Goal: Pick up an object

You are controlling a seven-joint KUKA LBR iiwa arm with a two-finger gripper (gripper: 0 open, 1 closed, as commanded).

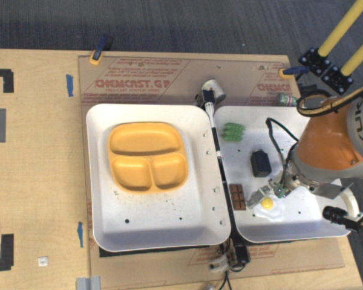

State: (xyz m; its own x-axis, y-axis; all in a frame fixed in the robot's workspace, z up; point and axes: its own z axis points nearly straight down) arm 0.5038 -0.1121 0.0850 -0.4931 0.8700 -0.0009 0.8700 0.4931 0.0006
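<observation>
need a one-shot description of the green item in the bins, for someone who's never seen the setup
Of the two white bins, take the right bin, the one the arm reaches into. The green item lies near its upper left corner, close to the divider between the bins. It is the only green thing there; its neighbours are a dark blue block, a brown chocolate bar and a fried egg.

I have one fixed camera, mounted above the bench and tilted so it looks down at a slant. It stands far enough back to take in both the left bin and the right bin whole, plus the floor beyond the bench's far edge. The arm enters my picture from the right.
</observation>
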